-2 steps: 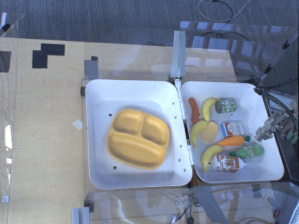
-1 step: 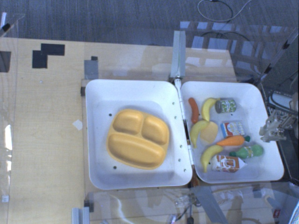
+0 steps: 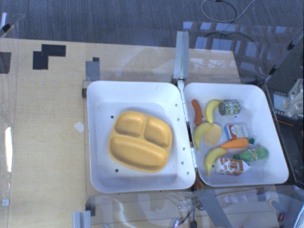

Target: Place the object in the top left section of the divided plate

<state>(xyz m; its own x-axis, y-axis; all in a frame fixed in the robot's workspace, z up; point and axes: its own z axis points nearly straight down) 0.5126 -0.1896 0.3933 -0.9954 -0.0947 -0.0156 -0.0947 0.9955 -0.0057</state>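
On my worktop (image 3: 52,141), the yellow divided plate (image 3: 140,140) sits in the left bin (image 3: 99,99); toy food (image 3: 223,137) crowds the right bin (image 3: 266,103), its labels unreadable.

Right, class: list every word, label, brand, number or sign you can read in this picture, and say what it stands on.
No text can be read here.
Green can: label printing too blurred to read.
Small white carton: blue and red print, too small to read.
Orange and white carton: print too blurred to read.
Yellow divided plate: no markings seen.
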